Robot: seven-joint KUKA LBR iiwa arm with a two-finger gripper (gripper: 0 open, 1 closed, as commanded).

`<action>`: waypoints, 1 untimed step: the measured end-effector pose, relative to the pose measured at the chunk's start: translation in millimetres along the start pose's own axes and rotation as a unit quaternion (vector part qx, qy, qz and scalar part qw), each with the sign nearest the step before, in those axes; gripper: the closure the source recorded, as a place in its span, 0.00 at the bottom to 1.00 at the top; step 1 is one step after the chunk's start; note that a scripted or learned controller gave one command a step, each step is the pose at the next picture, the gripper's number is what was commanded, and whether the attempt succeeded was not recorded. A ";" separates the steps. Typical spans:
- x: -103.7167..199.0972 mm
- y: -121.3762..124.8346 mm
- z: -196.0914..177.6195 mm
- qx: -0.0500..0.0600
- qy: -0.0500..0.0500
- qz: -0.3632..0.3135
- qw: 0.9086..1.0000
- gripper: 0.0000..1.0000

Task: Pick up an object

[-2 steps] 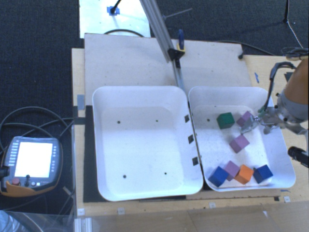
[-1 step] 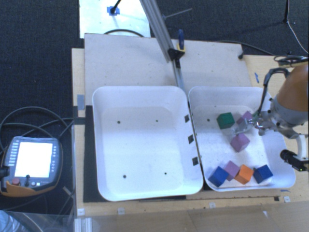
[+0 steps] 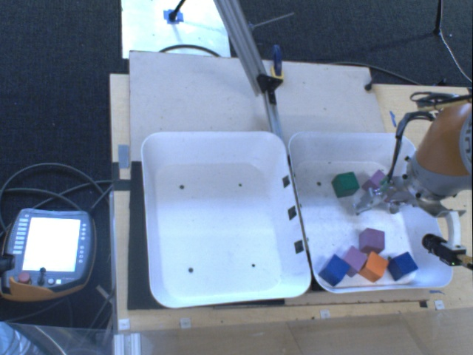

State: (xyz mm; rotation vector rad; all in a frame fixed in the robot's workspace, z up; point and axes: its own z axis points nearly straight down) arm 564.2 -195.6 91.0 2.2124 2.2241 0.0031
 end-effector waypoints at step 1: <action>-0.2 0.1 -11.0 -0.001 0.000 0.000 1.000 1.00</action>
